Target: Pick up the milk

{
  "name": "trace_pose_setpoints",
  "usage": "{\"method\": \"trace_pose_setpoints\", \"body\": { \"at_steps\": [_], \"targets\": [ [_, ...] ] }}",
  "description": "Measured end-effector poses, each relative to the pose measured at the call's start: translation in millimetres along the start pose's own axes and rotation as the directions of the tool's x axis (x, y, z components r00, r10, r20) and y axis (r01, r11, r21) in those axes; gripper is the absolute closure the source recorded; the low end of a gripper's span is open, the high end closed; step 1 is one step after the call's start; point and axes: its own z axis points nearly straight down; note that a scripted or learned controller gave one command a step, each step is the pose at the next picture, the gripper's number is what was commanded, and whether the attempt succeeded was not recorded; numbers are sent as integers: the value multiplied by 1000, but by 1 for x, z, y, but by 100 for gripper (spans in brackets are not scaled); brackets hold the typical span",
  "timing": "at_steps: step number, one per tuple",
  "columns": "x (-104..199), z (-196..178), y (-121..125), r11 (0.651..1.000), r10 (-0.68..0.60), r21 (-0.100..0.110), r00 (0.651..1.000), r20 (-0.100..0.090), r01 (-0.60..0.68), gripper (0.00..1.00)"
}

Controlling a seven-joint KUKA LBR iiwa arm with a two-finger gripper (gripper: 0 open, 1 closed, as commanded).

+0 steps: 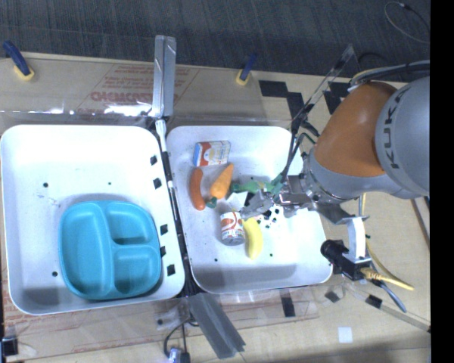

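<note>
The milk (211,153) is a small white carton with orange and blue print. It lies on its side near the back left corner of the right bin (303,267). My gripper (263,205) hangs low over the middle of that bin, to the right of and nearer than the milk and apart from it. It sits just above a can (231,228) and a banana (253,239). The arm's wrist hides part of the bin floor behind the gripper.
An orange carrot (222,181) and a red sausage (197,189) lie between the milk and the can. A green item (250,184) sits beside the gripper. The left bin (30,157) holds a blue divided tray (110,248).
</note>
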Motion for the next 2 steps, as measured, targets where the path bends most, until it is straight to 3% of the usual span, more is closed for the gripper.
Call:
{"method": "trace_pose_setpoints", "body": {
  "at_steps": [1, 2],
  "targets": [
    [22, -96, 28, 994, -109, -4, 994, 2, 109, 0],
    [-26, 20, 40, 999, -33, 0, 999, 1, 33, 0]
  ]
}}
